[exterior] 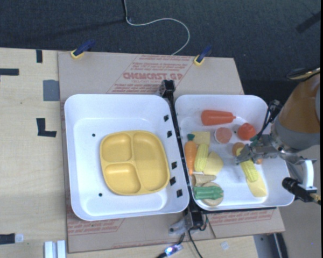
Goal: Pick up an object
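Nearest the lens, the grey arm (299,130) reaches in from the right, its gripper (251,153) low inside the right bin (226,100); whether it is released or clenched cannot be told. Just below it lies a yellow corn cob (254,178), among other toy foods. Left bin (75,144) holds a yellow divided plate (133,162).

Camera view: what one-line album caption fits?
Tool low in the right bin among toy foods, by a corn cob; yellow tray in the left bin.
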Tool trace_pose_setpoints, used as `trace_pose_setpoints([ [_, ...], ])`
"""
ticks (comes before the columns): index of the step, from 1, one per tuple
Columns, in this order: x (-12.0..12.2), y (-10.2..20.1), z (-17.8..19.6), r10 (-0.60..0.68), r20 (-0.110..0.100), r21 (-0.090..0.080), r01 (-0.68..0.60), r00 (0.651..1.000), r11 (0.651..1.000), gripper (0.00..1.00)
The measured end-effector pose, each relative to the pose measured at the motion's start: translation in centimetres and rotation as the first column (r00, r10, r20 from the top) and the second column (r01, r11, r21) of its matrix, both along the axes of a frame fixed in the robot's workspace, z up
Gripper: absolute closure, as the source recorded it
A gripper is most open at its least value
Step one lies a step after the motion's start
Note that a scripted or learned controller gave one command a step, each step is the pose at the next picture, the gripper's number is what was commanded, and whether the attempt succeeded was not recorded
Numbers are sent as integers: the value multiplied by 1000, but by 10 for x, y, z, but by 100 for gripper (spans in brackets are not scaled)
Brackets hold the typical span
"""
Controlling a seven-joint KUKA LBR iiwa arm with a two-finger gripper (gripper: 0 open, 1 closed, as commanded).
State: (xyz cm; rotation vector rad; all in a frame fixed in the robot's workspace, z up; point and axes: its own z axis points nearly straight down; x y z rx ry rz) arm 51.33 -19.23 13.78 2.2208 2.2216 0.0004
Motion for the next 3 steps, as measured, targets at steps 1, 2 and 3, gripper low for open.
trace_pose_setpoints([
  [1, -9, -1, 55, 1, 1, -1, -1, 1000, 1000, 100],
  [2, -8, 0, 88, 1, 0, -1, -1, 1000, 1000, 100],
  [3, 8, 52, 78, 6, -4, 2, -6, 1000, 1000, 100],
])
